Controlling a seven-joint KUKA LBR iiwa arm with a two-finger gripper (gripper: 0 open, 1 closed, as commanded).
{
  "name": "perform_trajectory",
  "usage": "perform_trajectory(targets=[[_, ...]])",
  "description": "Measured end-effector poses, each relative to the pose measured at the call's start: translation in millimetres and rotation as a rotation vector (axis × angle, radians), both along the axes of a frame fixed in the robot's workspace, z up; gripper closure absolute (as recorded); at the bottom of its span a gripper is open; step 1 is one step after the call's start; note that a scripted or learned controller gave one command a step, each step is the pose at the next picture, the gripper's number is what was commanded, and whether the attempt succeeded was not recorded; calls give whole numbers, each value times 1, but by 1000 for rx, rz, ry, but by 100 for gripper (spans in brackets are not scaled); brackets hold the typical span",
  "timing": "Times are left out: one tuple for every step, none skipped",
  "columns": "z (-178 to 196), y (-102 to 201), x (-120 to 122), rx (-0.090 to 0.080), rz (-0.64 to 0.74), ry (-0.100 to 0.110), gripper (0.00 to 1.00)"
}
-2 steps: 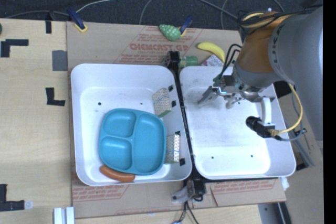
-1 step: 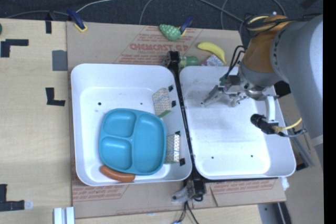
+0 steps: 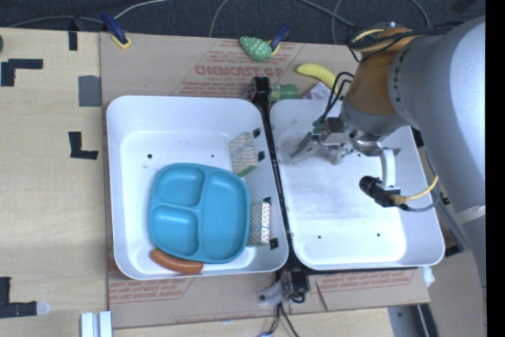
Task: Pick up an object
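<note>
In the right bin point(image 3: 347, 233), near its upper left part, the gripper point(image 3: 304, 147) is seen low over the white floor, carried by the grey arm point(image 3: 442, 99) with its orange band point(image 3: 377, 79). Whether anything is held cannot be told, since the tip is small and grey against the bin.

In the left bin point(image 3: 142, 138) a blue divided plate point(image 3: 197, 213) is laid flat. An orange sausage-shaped toy point(image 3: 177, 262) is placed just beside the plate's lower edge. A small patterned packet point(image 3: 244, 149) is set near the upper right of the plate, and another packet point(image 3: 259, 222) is propped against the bin's right wall.

On the worktop point(image 3: 47, 170) behind the bins, a banana point(image 3: 316, 74) and a green knobbly toy point(image 3: 256, 47) are found, well apart from the gripper.
</note>
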State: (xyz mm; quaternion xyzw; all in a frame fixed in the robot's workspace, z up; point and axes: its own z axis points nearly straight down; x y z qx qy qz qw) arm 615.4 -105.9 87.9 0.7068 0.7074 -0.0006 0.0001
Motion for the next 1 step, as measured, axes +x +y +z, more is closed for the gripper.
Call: perform_trajectory(targets=[[18,-50,51,-1,0,-1,0]])
